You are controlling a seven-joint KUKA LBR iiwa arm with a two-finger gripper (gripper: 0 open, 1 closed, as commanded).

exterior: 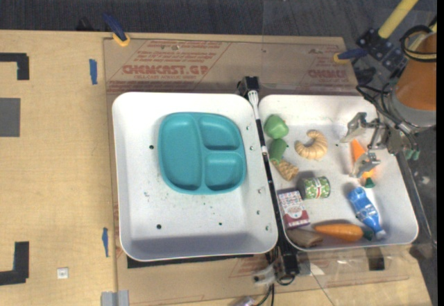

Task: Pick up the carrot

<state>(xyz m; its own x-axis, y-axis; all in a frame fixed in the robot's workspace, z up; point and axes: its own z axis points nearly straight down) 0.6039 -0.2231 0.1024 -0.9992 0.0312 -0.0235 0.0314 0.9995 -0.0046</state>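
The two bins [139, 228] are white, with some small dark dots on the floor of the left one. In it lies a teal plate [202, 152]. In the right bin there are two green pieces [275, 126], a pale tan croissant [312, 145], a green can [314, 187] with a white and red label, a red and white box [293, 206], a blue and white bottle [363, 206], and a long orange piece [338, 231]. The carrot [357, 151] is orange with a green end. The bench [55, 159] is light brown, and the arm [416, 82] has an orange band.

Grey arm [409, 107], orange band, black cables, silver metal jaws.
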